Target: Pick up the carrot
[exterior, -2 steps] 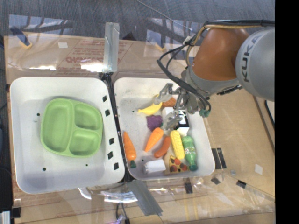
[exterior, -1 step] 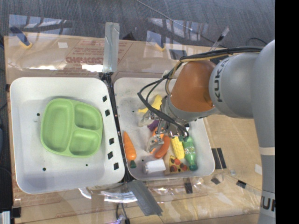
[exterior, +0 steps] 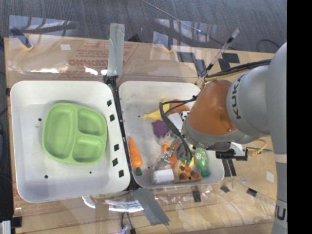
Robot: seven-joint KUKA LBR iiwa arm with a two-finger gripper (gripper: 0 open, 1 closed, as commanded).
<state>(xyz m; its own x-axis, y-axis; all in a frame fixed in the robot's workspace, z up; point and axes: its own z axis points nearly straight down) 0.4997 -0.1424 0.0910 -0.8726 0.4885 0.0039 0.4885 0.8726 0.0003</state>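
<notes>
The carrot (exterior: 135,152), orange with a dark green tip, lies along the left wall of the right bin (exterior: 127,106), its green end toward the front. My gripper (exterior: 168,158) hangs low over the front middle of that bin, a short way right of the carrot and apart from it. It sits among small toys under the orange wrist band (exterior: 212,113). Cables and the wrist hide part of the gripper.
A purple toy (exterior: 159,127) and a yellow one (exterior: 155,114) lie behind the gripper. A green bottle (exterior: 201,161), a pizza-like piece (exterior: 185,172) and a white block (exterior: 163,175) crowd the front right. The left bin (exterior: 29,96) holds a green divided plate (exterior: 75,132).
</notes>
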